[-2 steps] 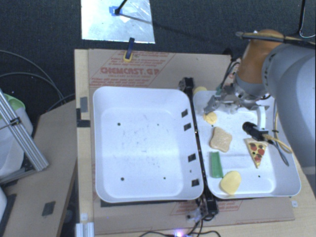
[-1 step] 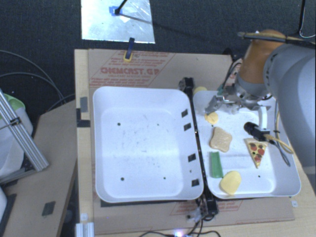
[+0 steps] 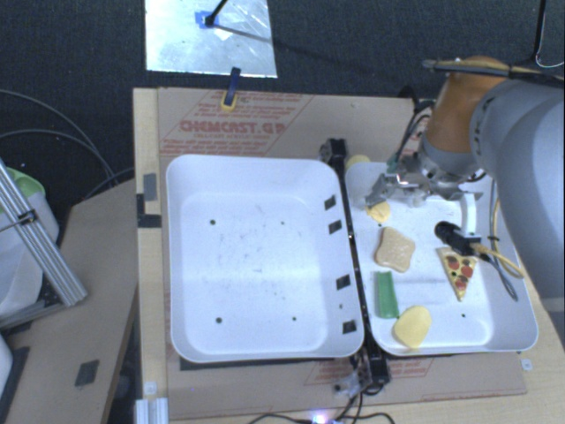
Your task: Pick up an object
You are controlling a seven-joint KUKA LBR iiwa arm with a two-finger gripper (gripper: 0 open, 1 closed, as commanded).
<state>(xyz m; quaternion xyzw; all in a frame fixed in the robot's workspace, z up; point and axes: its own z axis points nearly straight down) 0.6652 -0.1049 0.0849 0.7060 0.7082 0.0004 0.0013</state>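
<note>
Over the right bin's [image 3: 508, 329] far left corner, hand [image 3: 381, 200] low beside a small yellow piece [image 3: 379, 211], grip state unclear, toast slice [image 3: 395, 250], pizza slice [image 3: 459, 272] nearer.

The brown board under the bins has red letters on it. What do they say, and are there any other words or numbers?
"CHEMCAST GP": red letters on the brown board, behind the left bin.
More red print shows on the board's front edge, too cut off and blurred to read.
No other words or numbers can be read.

Bins [image 3: 256, 263] — smooth white plastic, slightly glossy.
</note>
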